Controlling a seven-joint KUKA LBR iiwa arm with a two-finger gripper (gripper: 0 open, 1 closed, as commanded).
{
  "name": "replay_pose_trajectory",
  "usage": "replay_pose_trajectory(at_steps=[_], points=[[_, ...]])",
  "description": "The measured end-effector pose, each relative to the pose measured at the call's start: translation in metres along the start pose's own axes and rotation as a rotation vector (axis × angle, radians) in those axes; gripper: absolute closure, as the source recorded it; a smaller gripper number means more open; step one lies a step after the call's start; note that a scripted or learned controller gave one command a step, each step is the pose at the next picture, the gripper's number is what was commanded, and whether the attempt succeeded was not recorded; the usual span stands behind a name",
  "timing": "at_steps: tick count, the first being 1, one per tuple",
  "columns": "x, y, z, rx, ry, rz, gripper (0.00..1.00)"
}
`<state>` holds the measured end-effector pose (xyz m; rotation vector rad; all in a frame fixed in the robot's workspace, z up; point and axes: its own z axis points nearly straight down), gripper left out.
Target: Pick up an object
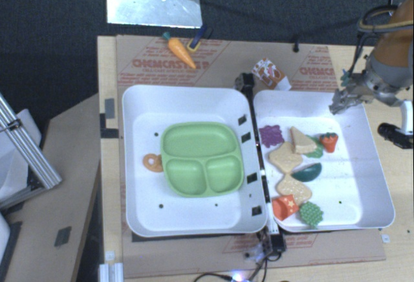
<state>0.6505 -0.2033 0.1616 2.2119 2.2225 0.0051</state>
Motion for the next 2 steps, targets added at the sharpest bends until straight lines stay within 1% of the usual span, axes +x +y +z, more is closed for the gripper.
replay_pose_trajectory(at_steps=[1, 2], points=[[0.004, 0.007, -0.046, 0.0, 0.0, -0.002, 1.0], [0.004, 0.008, -0.064, 0.003, 0.001, -0.002, 1.0]])
